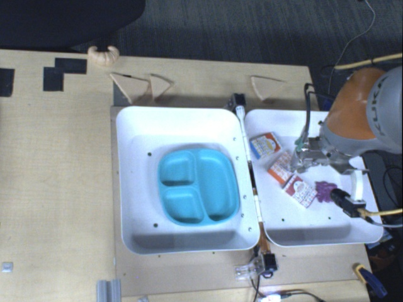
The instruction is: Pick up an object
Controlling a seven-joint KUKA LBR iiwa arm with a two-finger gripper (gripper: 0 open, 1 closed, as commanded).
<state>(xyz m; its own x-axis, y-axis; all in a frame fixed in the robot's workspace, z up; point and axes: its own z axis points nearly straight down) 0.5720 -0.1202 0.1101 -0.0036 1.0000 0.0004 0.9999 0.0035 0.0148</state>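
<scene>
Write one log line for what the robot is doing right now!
gripper low in right bin | beside red-white packets | purple thing and blue-orange packet nearby | blue tray in left bin

A robot arm with a rounded grey shell and a broad orange band above the wrist, with part of a dark printed letter or two on the grey casing (too cropped to read). A thin black cable runs along its wrist. The tool is small, metallic and silver-grey, with fine details blurred.
</scene>
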